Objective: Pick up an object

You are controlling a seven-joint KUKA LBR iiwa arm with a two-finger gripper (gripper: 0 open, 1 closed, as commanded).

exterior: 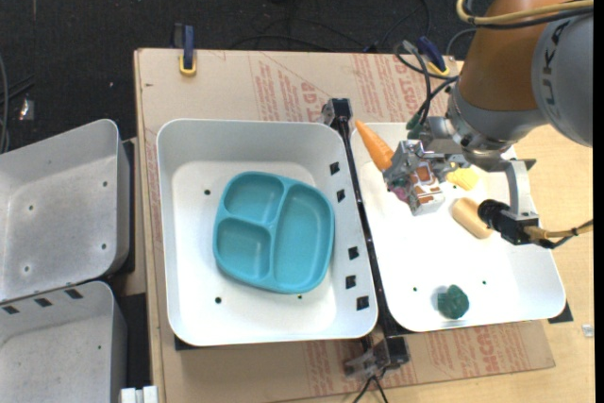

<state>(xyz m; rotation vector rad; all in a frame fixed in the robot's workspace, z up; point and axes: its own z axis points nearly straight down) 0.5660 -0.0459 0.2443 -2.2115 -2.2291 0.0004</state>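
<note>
While the gripper [415, 179] sits low in the right bin [528, 297] among a carrot [375, 146], a yellow piece [462, 178] and a tan block [468, 216], its finger state cannot be told, and crowding risks a glancing, failed pick.

The grey arm [538, 61] reaches in from the right, pincer [420, 179] lowered.

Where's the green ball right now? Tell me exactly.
The green ball lies in the right bin, near its front edge, alone on the bin floor, well in front of the gripper and the beige roll.
</note>
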